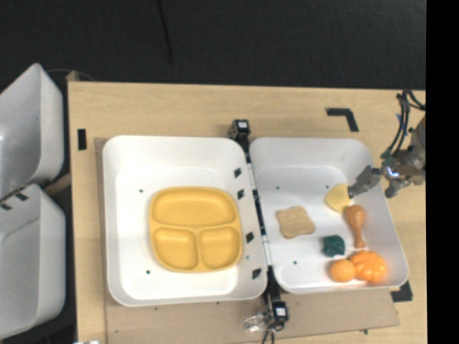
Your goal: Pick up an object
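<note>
The gripper (374, 180) was seen spread at the right bin's (301, 153) far right rim, one finger touching the yellow piece (336, 198), bare floor lying leftward.

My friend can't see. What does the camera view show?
A gripper reaches in from the right, right by a pale yellow piece in the right bin, which also holds toast, a drumstick, a green lump and orange fruit. The left bin holds a yellow tray.
</note>
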`<state>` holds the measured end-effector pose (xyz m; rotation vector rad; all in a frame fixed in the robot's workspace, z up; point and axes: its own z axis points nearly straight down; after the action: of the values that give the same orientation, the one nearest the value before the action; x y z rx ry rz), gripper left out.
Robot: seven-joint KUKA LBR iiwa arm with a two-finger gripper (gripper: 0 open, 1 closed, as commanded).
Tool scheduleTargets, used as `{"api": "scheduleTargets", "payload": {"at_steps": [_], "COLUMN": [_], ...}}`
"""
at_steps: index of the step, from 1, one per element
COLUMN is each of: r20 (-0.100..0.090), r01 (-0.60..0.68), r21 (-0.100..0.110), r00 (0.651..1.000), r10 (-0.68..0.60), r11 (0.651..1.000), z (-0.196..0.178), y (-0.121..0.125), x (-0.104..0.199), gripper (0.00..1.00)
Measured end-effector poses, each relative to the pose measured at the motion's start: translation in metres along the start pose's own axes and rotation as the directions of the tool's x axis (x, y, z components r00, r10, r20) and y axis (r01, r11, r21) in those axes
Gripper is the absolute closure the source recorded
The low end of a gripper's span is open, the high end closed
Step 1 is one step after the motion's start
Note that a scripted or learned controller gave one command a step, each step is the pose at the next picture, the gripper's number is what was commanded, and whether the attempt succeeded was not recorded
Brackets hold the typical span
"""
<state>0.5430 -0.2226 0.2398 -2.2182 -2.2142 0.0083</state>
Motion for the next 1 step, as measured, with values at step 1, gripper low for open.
{"api": "scheduleTargets", "payload": {"at_steps": [1], "r20": [0.003], "r01": [0.003], "r21": [-0.009], "r00": [1.0], "r10": [-0.003], "r11": [1.0], "z": [-0.0052], "y": [0.0021], "x": [0.0006], "gripper": [0.0]}}
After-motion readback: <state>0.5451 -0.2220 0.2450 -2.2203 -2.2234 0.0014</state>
